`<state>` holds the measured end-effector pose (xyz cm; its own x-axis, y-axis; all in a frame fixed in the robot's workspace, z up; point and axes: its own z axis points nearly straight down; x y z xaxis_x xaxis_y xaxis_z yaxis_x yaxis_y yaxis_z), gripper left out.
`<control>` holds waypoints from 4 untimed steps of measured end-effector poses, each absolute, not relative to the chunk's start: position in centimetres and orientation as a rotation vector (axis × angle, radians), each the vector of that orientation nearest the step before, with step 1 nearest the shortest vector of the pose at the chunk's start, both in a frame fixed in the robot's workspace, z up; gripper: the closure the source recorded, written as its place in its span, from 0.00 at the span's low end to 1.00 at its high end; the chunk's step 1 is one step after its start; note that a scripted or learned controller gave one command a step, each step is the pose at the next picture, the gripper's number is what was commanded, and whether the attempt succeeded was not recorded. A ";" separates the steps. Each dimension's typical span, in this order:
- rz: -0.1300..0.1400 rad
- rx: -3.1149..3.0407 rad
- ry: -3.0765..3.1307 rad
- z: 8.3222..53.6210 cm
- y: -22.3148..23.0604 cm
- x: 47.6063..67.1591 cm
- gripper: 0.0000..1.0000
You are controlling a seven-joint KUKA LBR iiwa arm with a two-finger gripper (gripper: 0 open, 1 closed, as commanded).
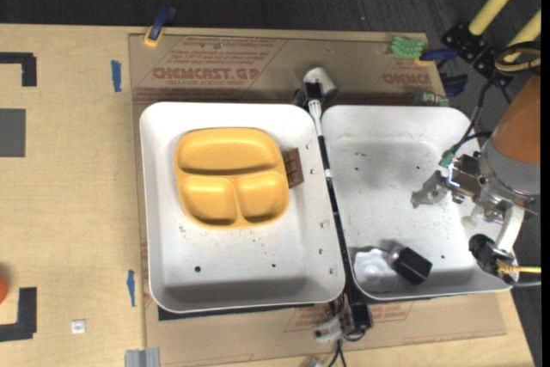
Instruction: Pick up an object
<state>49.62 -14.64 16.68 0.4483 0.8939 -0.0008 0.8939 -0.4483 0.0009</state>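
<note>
The arm enters from the right, and its gripper [427, 193] hangs over the right bin [378, 142], toward that bin's right side; whether the jaws stand open or closed I cannot tell, and nothing is visibly between them. The likeliest targets lie in the same bin, against its near wall: a small black object [412, 266] lying tilted, touching a crumpled white object [371, 264] just to its left. The left bin [163, 211] holds a yellow divided tray [232, 176], with a small brown piece [291, 168] at the tray's right edge; both are well apart from the gripper.

The step in hand looks like the approach, with no grasp made yet; to do it well, I would bring the jaws over the black object, turn them across its narrow width, and come down straight. The bin's near wall sits close, so a descent too far forward risks striking the rim; the white object beside it may be caught or dragged along; a light closing and slow lift would show whether the hold is good.
</note>
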 end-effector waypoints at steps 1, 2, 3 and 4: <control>-0.003 2.664 1.671 9.3 -9.4 47.9 0.00; 0.001 2.553 1.830 8.5 -10.7 52.0 0.00; 0.003 2.048 2.377 8.6 -9.5 56.1 0.00; -0.001 2.136 2.306 8.5 -11.6 50.2 0.00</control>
<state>50.21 -11.60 8.49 -0.0763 0.9971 0.0006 0.9971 0.0763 -0.0011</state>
